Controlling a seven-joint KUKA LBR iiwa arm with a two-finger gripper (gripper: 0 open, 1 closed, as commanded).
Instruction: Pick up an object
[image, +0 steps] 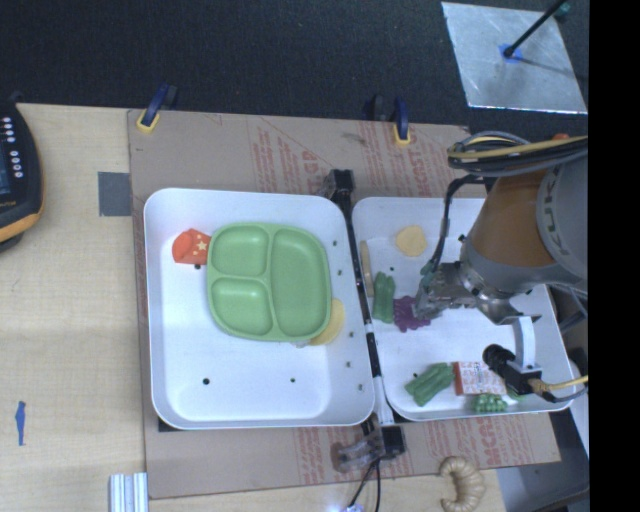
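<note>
Seen from above the bench: nearest the camera, at 6 o'clock, a tan curled object lies on the cardboard sheet outside the bins. Just beyond it, along the near edge of the right bin, sit a green ridged toy, a small red-and-white packet and a green beaded piece, the packet between the two green items. At mid-frame, toward 3 o'clock, the grey arm with its orange band reaches over the right bin, its gripper lowered just beside a purple grape cluster and an upright green piece; whether its fingers are spread or closed cannot be told. A pale yellow disc lies farther back in that bin. At 9 o'clock of the gripper, the left bin holds a green divided plate, a red item touching the plate's far-left edge
</note>
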